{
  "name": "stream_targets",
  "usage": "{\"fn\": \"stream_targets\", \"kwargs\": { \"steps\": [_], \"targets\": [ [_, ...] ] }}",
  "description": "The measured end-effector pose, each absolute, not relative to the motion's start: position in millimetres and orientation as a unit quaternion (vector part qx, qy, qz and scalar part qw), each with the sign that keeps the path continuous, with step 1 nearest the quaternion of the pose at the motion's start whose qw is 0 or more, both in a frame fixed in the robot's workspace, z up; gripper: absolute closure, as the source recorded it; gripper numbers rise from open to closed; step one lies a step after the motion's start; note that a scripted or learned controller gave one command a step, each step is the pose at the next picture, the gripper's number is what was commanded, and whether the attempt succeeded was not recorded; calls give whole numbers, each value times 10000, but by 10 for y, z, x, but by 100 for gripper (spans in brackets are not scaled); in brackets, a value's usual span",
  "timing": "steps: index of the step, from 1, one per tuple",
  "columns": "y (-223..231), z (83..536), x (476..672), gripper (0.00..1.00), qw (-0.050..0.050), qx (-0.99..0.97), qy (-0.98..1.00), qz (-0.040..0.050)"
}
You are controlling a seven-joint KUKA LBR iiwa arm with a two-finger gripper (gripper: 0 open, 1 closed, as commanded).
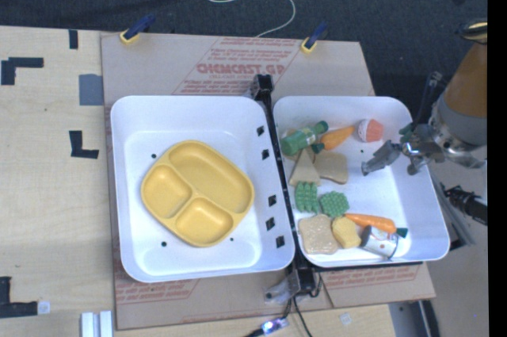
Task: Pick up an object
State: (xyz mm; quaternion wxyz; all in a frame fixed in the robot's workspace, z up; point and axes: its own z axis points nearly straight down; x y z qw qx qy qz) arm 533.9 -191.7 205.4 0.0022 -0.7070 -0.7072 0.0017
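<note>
**Approach over the right bin, nothing held**

Poised above the right bin [420,193], near its far-right wall: fingers [379,162] spread apart, nothing between them. Judged as the approach step, with no grasp yet made.

Just left of the fingers and a little up: a pink-and-white ball-like toy [369,129] and a carrot [337,138] beside a green bottle [303,139]. Further left: two bread slices [321,166]. Below and left: green leafy pieces [321,201], another carrot [371,222], a yellow piece [346,232], a toast slice [316,234] and a silver can-like item [380,243]. Well away to the left, in the other bin: a yellow divided plate [198,192].

Next move, by estimate: choosing one loose piece, centring over it, descending, closing. Crowding of the toys a likely cause of a miss.
</note>
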Motion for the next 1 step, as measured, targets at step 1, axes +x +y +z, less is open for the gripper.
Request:
{"fn": "stream_targets", "kwargs": {
  "steps": [1],
  "targets": [
    [-1923,1580,5252,0,23,-7069,-7074,17]
  ]
}}
